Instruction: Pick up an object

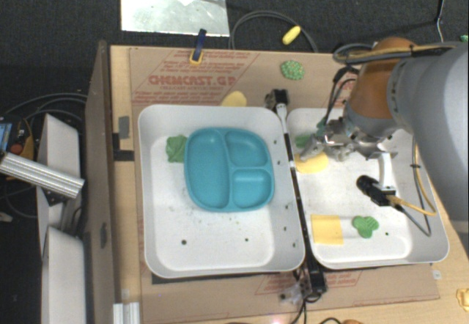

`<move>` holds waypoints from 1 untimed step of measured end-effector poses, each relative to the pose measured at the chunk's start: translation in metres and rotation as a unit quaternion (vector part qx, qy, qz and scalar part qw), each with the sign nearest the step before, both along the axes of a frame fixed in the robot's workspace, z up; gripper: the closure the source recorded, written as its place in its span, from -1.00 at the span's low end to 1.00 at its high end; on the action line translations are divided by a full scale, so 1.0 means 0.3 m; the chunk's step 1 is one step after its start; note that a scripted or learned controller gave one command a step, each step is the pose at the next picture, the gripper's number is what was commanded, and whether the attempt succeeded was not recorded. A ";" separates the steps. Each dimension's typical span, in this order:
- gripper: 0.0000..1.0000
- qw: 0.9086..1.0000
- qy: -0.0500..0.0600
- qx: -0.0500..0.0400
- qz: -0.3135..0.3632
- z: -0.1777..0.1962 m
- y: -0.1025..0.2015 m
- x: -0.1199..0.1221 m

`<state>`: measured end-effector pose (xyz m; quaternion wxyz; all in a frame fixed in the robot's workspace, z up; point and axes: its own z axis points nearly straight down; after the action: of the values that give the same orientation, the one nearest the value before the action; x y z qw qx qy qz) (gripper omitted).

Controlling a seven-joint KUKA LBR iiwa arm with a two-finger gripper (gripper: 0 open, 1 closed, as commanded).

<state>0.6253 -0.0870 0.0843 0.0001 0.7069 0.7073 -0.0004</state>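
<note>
You saw the gripper (320,148) low in the right bin (425,245), touching the yellow piece (311,163); its grasp you couldn't tell.

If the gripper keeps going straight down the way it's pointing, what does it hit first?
Most likely the pale yellow piece lying near the left wall of the right bin. The gripper hangs right above it, pointing down at the bin floor. Depth is hard to judge from this slanted view.
</note>
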 end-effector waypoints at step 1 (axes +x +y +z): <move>-1.00 1.000 -0.002 0.000 0.000 0.003 -0.019 0.021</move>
<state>0.6317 -0.0927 0.0851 0.0010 0.7069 0.7073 0.0010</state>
